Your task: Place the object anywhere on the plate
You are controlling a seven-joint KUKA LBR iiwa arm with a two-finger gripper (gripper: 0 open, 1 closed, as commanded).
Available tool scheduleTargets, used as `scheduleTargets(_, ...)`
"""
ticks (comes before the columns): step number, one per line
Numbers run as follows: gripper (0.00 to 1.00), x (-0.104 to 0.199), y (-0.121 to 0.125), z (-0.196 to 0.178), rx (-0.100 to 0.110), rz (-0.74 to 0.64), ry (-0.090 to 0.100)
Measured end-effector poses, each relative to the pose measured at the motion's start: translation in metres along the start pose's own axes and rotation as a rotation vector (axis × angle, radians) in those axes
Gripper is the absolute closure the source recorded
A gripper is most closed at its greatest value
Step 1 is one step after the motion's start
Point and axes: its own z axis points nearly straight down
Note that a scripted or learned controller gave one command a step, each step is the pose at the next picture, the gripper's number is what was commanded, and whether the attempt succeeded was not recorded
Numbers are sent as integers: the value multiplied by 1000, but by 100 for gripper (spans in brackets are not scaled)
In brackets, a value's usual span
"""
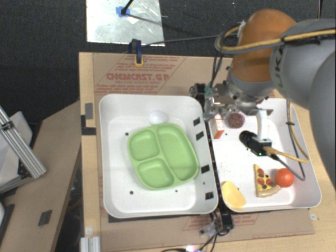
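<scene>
Currently the green three-compartment plate (164,156) lies in the left bin (113,140), its long axis slanting from far left to near right. Bare white floor runs all around it, and a small white lump (157,117) sits just beyond its far edge. Every loose thing lies to the plate's right, in the right bin (310,193).

Nearest the plate's far right corner, across the divider, a dark red disc (235,120) lies flat. It is round, so it has no long axis to tell. A small red piece (218,134) sits between the disc and the plate, close by the divider. Right of the plate's near end lie a yellow piece (233,194), a pizza slice (265,181) with its tip toward the far rim, and a red tomato (284,178) just beside the slice.

The arm (299,62) reaches in from the right and bends downward. Its tool (216,108) hangs over the divider, just beside the disc. Whether the tool is spread or pressed together cannot be told.
</scene>
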Motion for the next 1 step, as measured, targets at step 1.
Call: scheduleTargets(1, 100, 52, 11, -5, 0, 2, 0)
